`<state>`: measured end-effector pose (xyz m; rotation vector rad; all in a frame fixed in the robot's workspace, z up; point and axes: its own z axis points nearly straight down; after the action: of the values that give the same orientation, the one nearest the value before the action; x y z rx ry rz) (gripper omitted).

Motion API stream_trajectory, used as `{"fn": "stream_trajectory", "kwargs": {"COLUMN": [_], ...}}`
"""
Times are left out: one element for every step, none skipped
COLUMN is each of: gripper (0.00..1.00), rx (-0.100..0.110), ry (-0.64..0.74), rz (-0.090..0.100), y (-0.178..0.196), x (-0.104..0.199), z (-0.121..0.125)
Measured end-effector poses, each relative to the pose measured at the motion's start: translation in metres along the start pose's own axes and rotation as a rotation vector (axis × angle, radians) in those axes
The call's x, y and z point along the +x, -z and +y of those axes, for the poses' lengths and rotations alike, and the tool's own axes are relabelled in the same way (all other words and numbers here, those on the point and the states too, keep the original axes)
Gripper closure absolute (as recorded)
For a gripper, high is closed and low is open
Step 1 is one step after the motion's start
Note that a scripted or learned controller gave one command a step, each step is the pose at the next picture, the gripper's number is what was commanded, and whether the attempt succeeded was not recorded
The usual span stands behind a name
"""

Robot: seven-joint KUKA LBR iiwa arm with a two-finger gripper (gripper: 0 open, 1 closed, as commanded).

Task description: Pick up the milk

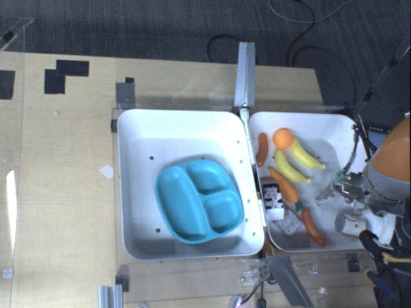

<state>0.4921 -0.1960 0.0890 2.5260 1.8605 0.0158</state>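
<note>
Milk, a small white carton with dark print (272,201), lies against the left wall of the right white bin (334,122), beside an orange carrot (284,184). It looks light, boxy and crushable; pinch its flat sides. Grey gripper (347,194) hovers farther right, its grip hidden.

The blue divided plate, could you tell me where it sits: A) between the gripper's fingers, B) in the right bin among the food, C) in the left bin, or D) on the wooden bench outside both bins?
C: the blue divided plate lies flat on the floor of the left bin, while the bananas and carrot lie in the right bin.
</note>
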Motion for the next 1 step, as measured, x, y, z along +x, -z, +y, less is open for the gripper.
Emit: {"fn": "stream_trajectory", "kwargs": {"gripper": [0.00], "rx": [0.003], "ry": [-0.023], "rz": [-0.001], "y": [-0.0003], "x": [0.0019], "z": [0.0035]}}
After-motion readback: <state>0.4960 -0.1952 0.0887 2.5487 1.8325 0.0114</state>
